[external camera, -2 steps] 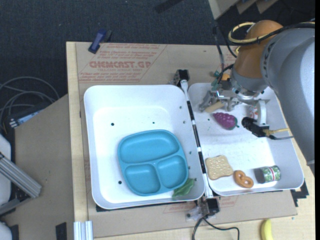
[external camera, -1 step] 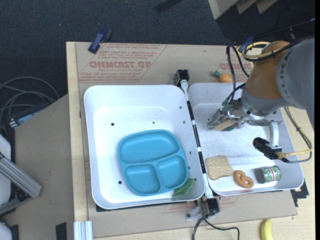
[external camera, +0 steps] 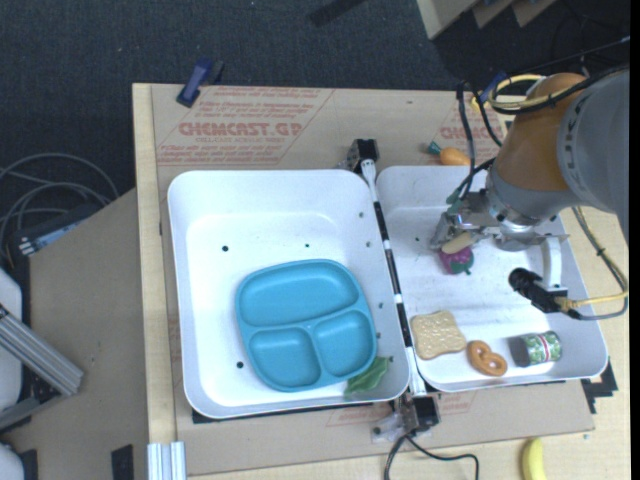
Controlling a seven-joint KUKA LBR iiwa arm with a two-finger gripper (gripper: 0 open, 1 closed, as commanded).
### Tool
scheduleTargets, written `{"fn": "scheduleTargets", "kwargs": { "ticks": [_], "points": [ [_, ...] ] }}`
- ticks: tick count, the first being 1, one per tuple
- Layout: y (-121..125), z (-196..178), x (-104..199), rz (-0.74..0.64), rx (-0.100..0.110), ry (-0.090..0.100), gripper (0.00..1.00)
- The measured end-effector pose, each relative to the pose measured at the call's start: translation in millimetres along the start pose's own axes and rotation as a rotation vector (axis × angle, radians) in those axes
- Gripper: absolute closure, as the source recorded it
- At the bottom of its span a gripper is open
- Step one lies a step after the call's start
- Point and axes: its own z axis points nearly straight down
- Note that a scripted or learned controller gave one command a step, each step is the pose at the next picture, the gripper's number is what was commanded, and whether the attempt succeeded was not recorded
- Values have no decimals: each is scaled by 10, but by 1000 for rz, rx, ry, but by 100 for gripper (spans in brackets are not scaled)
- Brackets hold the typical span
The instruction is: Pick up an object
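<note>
Glossy blue plastic plate (external camera: 300, 320) in smooth white bin (external camera: 200, 218).

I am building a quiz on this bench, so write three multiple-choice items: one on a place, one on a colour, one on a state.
1. Where does the blue divided tray lie?
A. left bin
B. right bin
C. on the floor

2. What colour is the small object under the gripper?
A. yellow
B. purple
C. white

3. How does the small can rest?
A. upright on the toast
B. hanging over the rim
C. on its side in the right bin

Key: 1 A, the tray sits inside the left bin. 2 B, it shows purple against the right bin. 3 C, its long side lies along the bin floor beside the pretzel.
</note>
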Motion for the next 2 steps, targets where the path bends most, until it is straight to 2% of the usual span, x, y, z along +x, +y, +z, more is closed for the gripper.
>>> {"fn": "scheduleTargets", "kwargs": {
  "ticks": [1, 2],
  "points": [
    [-145, -880, 549, -2, 5, 1, 100],
    [-187, -1162, 1102, -2, 7, 1, 100]
  ]
}}
